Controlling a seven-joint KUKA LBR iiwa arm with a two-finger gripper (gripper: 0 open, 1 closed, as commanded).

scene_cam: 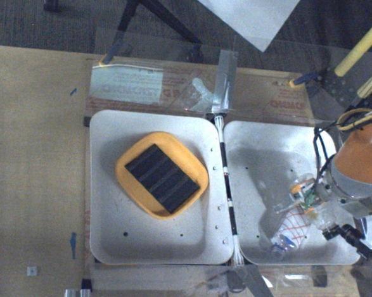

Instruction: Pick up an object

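So the arm (pixel 361 157), grey with that orange band, is reaching in over the right bin (pixel 262 150), and the gripper (pixel 306 199) sits low near the bin's right side. Honestly can't tell how the gripper is set; the tip is just a clutter of small coloured bits and cables. Right below and a little left of it lies a clear plastic item with a red grid pattern (pixel 291 231), with a bluish end (pixel 279 248) down by the bin's front edge. It looks close to the gripper tip, but I can't say whether they touch. Way off to the left of the gripper, in the left bin (pixel 104 234), there's a yellow-orange rounded tray thing with a dark ribbed panel on top (pixel 162 175), lying flat and turned at an angle.
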